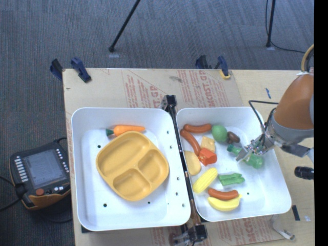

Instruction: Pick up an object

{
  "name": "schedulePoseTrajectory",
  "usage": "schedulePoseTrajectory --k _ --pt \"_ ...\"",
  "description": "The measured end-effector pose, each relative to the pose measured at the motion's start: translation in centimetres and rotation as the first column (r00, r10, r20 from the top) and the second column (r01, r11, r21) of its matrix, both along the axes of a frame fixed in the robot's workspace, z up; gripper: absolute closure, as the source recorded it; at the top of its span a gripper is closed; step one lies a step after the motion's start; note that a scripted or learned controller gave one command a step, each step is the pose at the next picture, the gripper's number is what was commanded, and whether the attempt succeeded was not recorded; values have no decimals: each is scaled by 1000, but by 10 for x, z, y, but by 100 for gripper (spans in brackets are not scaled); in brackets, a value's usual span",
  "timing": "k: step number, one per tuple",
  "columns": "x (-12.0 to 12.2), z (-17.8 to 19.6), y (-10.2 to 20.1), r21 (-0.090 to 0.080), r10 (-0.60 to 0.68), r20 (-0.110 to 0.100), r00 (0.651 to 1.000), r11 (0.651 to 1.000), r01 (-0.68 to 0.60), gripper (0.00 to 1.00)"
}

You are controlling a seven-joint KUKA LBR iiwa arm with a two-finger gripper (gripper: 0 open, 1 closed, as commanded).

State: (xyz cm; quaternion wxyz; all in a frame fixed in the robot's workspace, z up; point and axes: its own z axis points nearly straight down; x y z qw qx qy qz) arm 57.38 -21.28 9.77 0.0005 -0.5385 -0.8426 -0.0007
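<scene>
jaws (249, 153) at green toy (254, 161), rt bin (266, 199)

The two white bins (82, 137) look like smooth moulded plastic with a slight sheen. The yellow divided tray (132, 165) is matt plastic, as is the carrot (125, 129) beside it. The toy foods in the right bin, among them the corn (204, 180), the banana (224, 204) and the sausages (197, 128), have a glossy plastic finish. The bench top (148, 86) looks like raw printed board, perhaps plywood or cardboard, dull and a little rough. The floor (61, 24) is ribbed carpet. The arm's orange band (300, 104) is satin smooth.
</scene>
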Motion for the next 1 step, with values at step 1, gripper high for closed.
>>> schedulePoseTrajectory --k 1 --pt "-25 138 0 -1 -282 0 960 960 282 100"
